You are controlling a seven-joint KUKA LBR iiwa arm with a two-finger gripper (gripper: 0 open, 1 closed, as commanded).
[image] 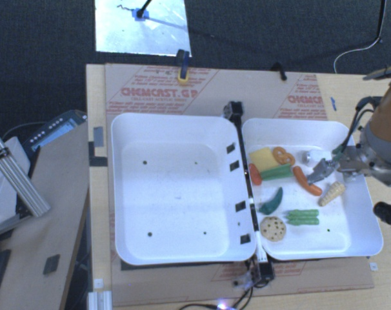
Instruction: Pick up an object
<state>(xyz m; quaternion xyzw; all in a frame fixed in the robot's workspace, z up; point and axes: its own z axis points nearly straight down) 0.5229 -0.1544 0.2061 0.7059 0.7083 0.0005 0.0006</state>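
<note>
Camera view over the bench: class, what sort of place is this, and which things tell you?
Probably a robotics lab set up for grasping trials. Two shallow white bins sit side by side, small toy food such as a cookie and corn cob lies in the right one, and a gripper reaches in.

Left bin (176, 192); cardboard sheet (157, 89) beneath; metal plate (140, 18) beyond.

arm (384, 134): cut off by right edge | claw (321, 171): finger gap too small to tell
</note>
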